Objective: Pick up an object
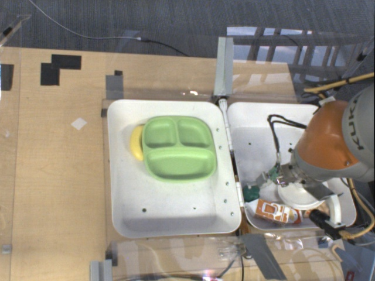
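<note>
The arm (334, 139) reaches in from the right and bends down over the right bin (252, 122), its orange band hanging above the bin's near half. The gripper (285, 183) is low in that bin, among a small heap of things at the near end: an orange and brown packet (275, 211) lying flat by the front wall, a white rounded item (299, 196) just above it, and a dark green piece (252, 192) to their left, close to the wall between the bins. The wrist and its cabling hide the tips of the claw, so whether it is spread or closed, and whether anything sits in it, cannot be told from this view. Nothing is visibly lifted clear of the bin floor; the packet and the green piece both appear to rest on the bottom. In the left bin (123, 215) lies a green divided tray (177, 147) with a yellow object (136, 143) tucked against its left edge, partly under it; both lie well apart from the arm. As a judgement, the pick is at the reaching or grasping stage: the arm has chosen the heap in the right bin and is down at its level, but a secure hold and a lift, which would complete the task, are not shown. What is left is to close on one item, most likely the white one or the packet, and to raise it free.
</note>
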